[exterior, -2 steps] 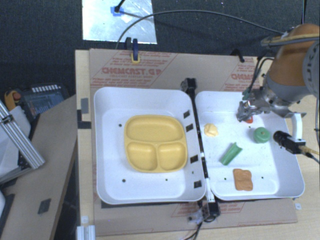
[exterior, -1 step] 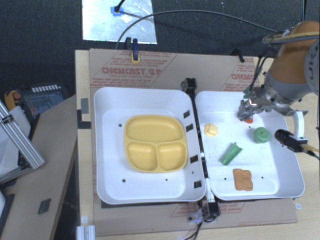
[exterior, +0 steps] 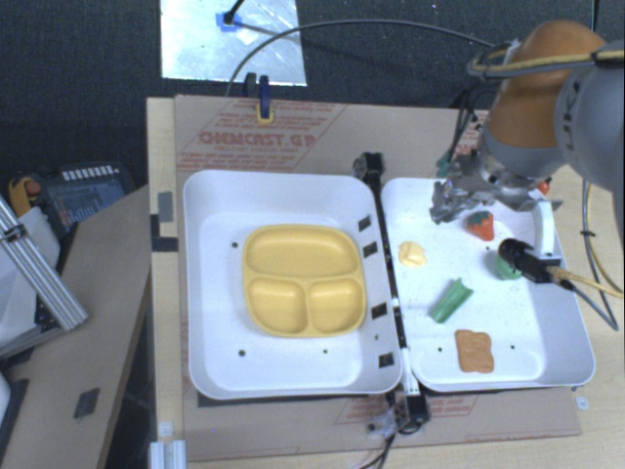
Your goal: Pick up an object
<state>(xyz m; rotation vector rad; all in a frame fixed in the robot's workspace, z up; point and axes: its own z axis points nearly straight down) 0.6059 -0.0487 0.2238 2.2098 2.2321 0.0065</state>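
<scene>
The arm reaches in over the right bin, its tool low near the far wall; whether it is apart or together I cannot tell. Nothing is visibly held, so this looks like the approach step. Nearest candidates: the orange-red toy just beside it and the pale yellow piece. Next it must centre over one and descend

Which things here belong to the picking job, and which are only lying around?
Job: gripper; orange-red toy; pale yellow piece; green stick; brown toast piece; right bin.
Lying about: yellow divided plate; left bin; silver sheet.
</scene>
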